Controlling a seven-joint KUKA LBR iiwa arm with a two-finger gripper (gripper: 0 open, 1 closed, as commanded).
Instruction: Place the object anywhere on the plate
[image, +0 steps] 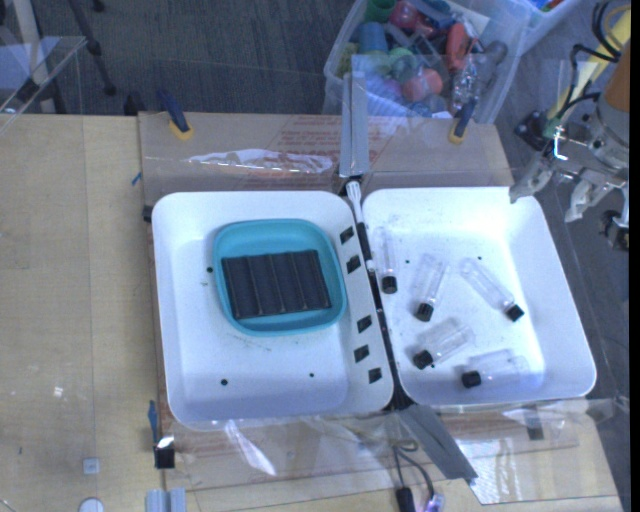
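A teal plate (275, 275) with a dark ridged slab on it lies in the left white bin (180, 330). Several clear vials with black caps lie loose in the right white bin (560, 330), among them one (428, 285) near the middle, one (490, 288) to its right and one (440, 343) lower down. My gripper (552, 195) hangs at the upper right, just outside the right bin's far corner and well away from the vials. Its two pale fingers stand apart, open, with nothing between them.
A metal divider (350, 150) rises behind the seam between the bins. A clear tub of colourful items (425, 50) stands at the back. Cables and fittings (590, 60) crowd the right edge beside the arm. Bare wooden bench (70, 300) lies to the left.
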